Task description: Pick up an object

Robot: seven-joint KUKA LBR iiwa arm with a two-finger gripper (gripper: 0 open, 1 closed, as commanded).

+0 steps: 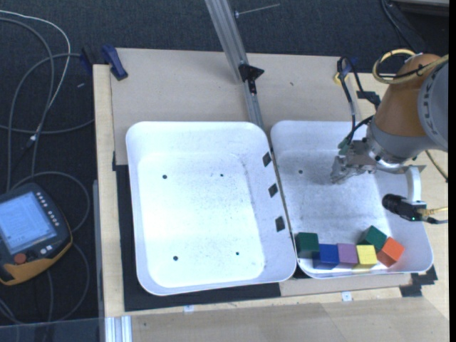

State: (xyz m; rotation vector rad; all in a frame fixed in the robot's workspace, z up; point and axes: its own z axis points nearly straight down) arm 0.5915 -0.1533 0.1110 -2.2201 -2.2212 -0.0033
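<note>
Several small blocks lie in a row along the near edge of the right bin (pixel 313 148): a dark green block (pixel 308 243), a blue block (pixel 328 254), a purple block (pixel 347 254), a yellow block (pixel 365 254), an orange block (pixel 391 250) and another green block (pixel 375 235) behind it. My gripper (pixel 345 168) hangs over the upper middle of that bin, well behind the blocks. Nothing shows between its fingers.
The left bin (pixel 142 155) sits beside the right one, with black clips (pixel 273 189) along the shared edge. A metal rail (pixel 231 38) slants across the back of the bench. A teach pendant (pixel 28 226) and cables lie on the floor at the left.
</note>
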